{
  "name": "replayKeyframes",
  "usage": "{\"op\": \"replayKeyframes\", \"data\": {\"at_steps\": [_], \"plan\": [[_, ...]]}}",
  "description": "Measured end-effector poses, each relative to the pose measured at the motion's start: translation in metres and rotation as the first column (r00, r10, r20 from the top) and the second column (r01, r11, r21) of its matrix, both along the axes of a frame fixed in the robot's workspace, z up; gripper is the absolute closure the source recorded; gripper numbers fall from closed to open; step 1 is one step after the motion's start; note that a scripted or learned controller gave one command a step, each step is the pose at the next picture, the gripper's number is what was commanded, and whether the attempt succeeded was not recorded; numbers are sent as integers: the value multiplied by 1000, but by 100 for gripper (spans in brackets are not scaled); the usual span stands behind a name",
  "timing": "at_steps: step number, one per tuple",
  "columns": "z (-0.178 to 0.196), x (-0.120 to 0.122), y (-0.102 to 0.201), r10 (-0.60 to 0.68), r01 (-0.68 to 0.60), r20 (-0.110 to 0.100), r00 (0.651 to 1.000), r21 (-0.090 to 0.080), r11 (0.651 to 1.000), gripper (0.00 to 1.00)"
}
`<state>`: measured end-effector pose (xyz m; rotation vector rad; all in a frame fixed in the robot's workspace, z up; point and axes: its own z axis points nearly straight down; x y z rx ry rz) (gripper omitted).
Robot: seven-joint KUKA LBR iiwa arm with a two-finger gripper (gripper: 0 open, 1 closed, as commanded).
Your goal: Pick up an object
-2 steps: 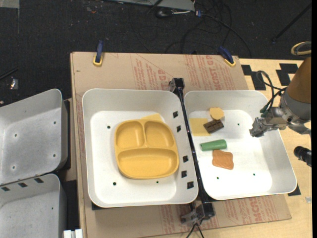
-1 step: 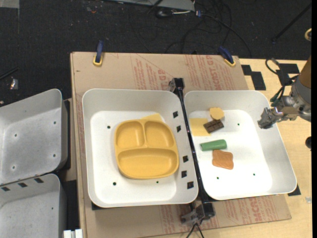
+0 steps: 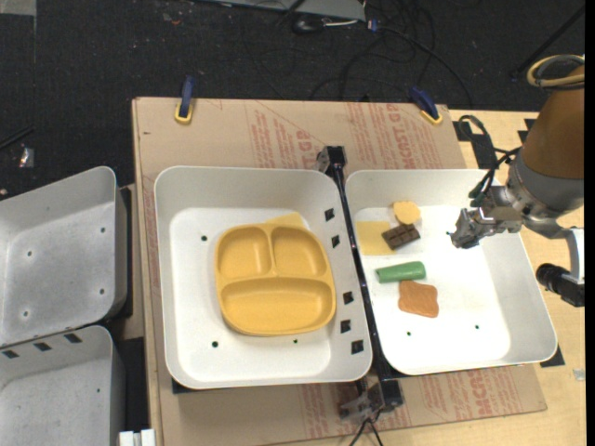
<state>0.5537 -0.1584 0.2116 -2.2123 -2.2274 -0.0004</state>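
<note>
The near rim of the right bin [image 3: 465,365] lies closest to the lens, at about 5 o'clock in the view. Above that bin's right half the claw [image 3: 465,229] is held, at 3 o'clock from the bin's contents and well apart from them. Whether its fingers are spread or closed cannot be told; nothing is seen between them.

Outward from the claw, 4 small things are found in the left half of the same bin. A round orange piece [image 3: 405,213] and a dark brown block [image 3: 401,237] lie touching at 9 o'clock from the claw, beside a pale yellow flat piece [image 3: 371,237]. A green cylinder [image 3: 401,271] lies at 8 o'clock, and an orange-brown slab [image 3: 418,298] just beside it at 7 o'clock. Further out, the left bin [image 3: 186,249] is occupied by a yellow divided tray [image 3: 275,281].

The step in hand is judged to be the approach: no object has been chosen or lifted yet. A shift toward 8 or 9 o'clock, then a descent, would be called for. The green cylinder and the slab offer the most open room; the brown block is crowded by its neighbours, and the yellow piece sits near the wall between the 2 bins, where fingers could be fouled.
</note>
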Motion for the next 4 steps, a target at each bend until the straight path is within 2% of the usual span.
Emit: {"op": "replayKeyframes", "data": {"at_steps": [2,3,4], "plan": [[21,-22,105,1,-1,0,1000,0,1000,100],[19,-21,163,2,-2,1,1000,1,1000,100],[14,-34,225,2,-2,-1,1000,0,1000,100]]}}
